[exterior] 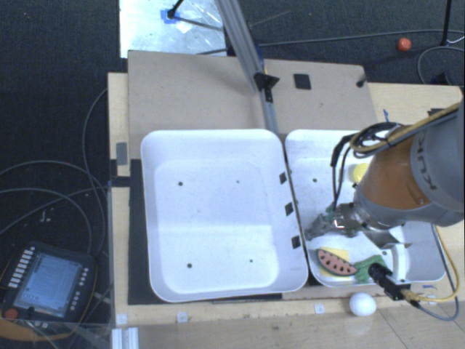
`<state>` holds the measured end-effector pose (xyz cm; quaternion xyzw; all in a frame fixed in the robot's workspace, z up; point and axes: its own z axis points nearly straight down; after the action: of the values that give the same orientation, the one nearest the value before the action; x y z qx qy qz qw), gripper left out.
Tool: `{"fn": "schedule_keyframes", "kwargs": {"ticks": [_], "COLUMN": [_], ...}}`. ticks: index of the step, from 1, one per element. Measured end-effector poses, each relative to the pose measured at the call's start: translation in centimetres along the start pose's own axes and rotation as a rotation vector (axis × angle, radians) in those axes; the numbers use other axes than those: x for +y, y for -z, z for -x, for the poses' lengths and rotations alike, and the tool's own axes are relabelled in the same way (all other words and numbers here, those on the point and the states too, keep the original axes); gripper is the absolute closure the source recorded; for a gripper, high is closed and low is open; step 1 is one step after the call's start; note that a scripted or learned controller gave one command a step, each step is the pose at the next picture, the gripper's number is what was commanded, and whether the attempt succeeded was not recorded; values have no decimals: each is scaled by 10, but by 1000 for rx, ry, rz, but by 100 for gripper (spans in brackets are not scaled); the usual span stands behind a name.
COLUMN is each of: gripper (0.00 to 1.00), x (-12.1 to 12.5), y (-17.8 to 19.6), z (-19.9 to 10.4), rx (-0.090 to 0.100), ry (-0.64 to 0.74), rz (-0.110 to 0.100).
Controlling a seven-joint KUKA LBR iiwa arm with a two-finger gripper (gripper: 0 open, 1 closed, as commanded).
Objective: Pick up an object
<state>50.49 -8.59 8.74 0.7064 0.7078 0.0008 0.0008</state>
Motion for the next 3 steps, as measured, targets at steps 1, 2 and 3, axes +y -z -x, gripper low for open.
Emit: {"fn": "schedule_keyframes", "kwargs": {"ticks": [1,2,3], "gripper": [100,0,0], "x": [1,1,-11], "y": [11,10,0], "z": [1,1,2], "rx": [1,1,0], "ry": [-1,-1,-2], "rz": [2,2,1]}}
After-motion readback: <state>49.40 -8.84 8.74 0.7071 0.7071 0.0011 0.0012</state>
